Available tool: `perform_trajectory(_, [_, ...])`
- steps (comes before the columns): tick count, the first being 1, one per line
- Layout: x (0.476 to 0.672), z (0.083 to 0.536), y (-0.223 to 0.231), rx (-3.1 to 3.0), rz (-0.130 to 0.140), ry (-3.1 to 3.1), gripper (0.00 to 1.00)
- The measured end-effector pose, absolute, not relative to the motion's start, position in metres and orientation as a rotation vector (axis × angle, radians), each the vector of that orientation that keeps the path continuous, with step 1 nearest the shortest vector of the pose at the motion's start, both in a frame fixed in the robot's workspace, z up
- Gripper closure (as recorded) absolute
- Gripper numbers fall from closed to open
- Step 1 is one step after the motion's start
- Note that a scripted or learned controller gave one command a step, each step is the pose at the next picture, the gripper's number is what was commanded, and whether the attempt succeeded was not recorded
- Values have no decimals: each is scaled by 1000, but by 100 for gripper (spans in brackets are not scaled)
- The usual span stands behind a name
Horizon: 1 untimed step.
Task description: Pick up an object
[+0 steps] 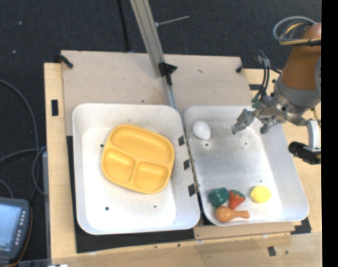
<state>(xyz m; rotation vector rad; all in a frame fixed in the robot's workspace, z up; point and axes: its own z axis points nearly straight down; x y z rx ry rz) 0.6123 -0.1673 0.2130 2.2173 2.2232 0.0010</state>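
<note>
The right bin [280, 149] holds a white egg-shaped object [201, 129] near its back left corner. At its front lie a dark green piece [218, 196], a small red-orange piece [236, 197], an orange drumstick-shaped toy [231, 214] and a yellow ball [260, 194]. My gripper [254, 122] hangs over the back right part of this bin, fingers spread apart with nothing between them. It is well to the right of the white object and far behind the front cluster.
The left bin [91, 204] carries a yellow three-compartment tray [137, 158]. A slanted metal bar [149, 29] runs from the top of the view down to the gap between the bins. Cables lie on the dark floor at left.
</note>
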Motion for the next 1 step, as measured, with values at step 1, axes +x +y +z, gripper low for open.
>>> perform_trajectory(1, [612, 213, -167, 2217, 1, 2223, 0])
